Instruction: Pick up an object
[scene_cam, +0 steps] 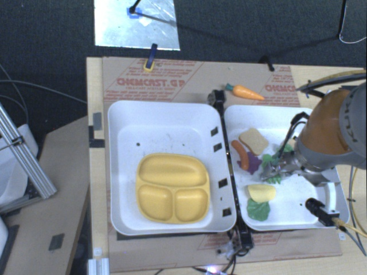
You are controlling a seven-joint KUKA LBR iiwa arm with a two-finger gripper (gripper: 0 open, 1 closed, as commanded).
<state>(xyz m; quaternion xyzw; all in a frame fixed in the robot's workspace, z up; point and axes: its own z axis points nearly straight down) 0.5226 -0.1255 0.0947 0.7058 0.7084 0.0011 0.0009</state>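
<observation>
Gripper [274,168] low in right bin [298,117], beside purple toy [252,162]

A single fixed camera hangs above the bench [189,73], looking down at a slant from moderate height on the left bin [123,153] and right bin [287,113], the arm [338,125] entering from the right.

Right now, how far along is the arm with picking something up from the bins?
Nothing looks picked up yet. The gripper is down in the right bin, at the green item beside the purple piece; its grip can't be judged. The bread slice, yellow piece and green leaf lie in the bin. Grasping and lifting remain.
</observation>
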